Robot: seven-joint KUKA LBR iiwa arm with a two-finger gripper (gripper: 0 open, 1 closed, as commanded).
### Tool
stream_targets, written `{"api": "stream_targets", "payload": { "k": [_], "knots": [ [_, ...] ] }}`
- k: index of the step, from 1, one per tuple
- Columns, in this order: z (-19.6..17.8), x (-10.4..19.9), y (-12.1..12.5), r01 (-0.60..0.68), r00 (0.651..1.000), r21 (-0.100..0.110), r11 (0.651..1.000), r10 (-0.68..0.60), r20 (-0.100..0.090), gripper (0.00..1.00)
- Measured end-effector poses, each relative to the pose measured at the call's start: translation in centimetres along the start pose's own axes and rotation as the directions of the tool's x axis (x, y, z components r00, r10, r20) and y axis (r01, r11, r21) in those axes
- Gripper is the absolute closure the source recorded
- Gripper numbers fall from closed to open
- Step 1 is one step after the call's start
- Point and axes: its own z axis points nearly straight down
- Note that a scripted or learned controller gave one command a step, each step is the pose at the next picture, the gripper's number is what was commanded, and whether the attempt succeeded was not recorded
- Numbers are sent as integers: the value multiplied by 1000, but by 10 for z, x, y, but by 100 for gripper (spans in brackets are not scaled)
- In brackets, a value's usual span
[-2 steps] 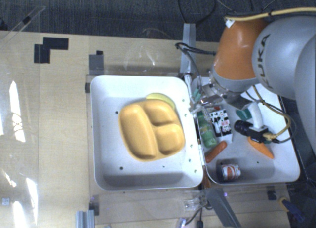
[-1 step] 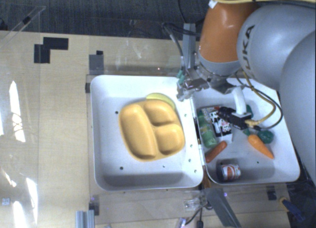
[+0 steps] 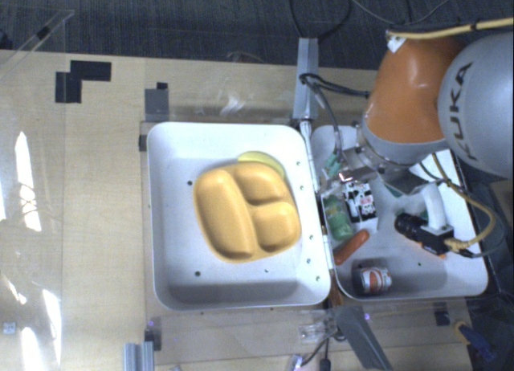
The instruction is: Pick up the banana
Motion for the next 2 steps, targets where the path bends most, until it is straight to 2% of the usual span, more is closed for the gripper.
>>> {"api": "stream_targets", "payload": {
  "k": [1, 2],
  "knots": [
    [17, -27, -59, -210, 978, 3, 978, 210, 0, 100],
    [60, -132, -95, -399, 917, 3, 917, 399, 1, 100]
  ]
}}
